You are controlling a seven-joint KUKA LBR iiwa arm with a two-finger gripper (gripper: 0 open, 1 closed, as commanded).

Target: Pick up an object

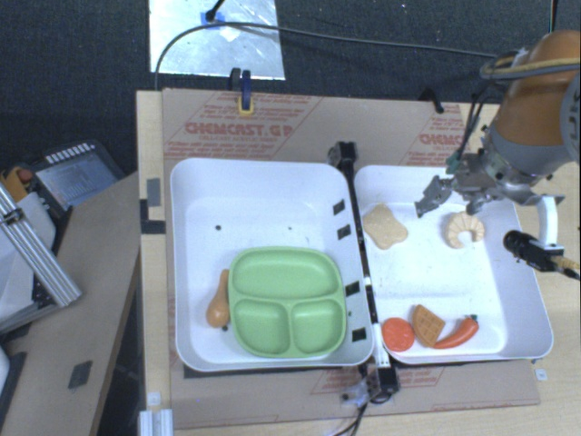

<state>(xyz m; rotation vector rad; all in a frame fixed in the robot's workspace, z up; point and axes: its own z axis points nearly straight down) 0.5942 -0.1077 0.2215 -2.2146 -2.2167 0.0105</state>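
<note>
Brown cardboard underlies two white bins; we see the grey arm (536, 107) leaning in, its gripper (451, 195) spread open and empty above the right bin (522, 289), beside a glossy curved croissant (464, 229).

A brown cardboard sheet printed with red lettering (272, 121) lies under the bins. A shiny square metal plate (218, 21) sits behind it. At left, a grey, ridged device (77, 175), possibly electronics, beside an aluminium rail (36, 252).
</note>
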